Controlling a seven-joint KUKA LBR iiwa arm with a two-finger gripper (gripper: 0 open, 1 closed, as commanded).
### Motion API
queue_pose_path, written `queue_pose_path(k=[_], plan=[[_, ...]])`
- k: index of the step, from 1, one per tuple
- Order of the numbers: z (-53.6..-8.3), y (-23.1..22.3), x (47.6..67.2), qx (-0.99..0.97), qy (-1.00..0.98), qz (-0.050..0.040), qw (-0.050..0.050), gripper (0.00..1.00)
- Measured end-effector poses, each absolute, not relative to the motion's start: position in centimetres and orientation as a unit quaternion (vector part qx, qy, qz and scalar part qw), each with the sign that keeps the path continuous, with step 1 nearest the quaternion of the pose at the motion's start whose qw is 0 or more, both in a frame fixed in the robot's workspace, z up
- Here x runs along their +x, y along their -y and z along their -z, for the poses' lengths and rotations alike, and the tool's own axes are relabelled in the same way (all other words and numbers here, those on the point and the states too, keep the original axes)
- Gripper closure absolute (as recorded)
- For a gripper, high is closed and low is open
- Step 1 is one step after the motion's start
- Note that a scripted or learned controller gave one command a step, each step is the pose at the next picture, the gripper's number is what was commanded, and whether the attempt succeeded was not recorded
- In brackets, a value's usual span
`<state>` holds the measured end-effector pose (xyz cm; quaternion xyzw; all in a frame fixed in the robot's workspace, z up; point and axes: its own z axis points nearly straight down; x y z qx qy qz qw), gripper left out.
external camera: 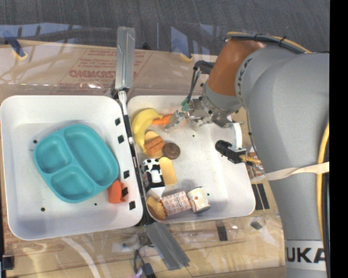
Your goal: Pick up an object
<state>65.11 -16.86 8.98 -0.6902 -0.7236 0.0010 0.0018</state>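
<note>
A small orange carrot-shaped toy (164,120) lies in the right white bin (220,181), near its upper rim, touching the curved yellow plastic banana (140,126). The two-finger gripper (184,116) sits just beside the carrot's right end; whether its claw is apart or together cannot be told. Below the banana lie an orange-brown bun (153,145) and a round brown disc (171,150). The left white bin (23,207) holds a teal divided plastic plate (75,162).

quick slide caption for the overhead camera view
KUKA gripper lowered beside the carrot and banana in the right bin.
</note>
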Motion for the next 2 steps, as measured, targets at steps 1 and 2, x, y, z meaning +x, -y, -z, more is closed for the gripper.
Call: queue_pose_path(k=[1,2], plan=[[-16.2,16.5,64.8,-0.709,0.705,0.0013,-0.003,0.0],[-9.0,16.0,65.6,-0.709,0.705,-0.0018,0.002,0.0]])
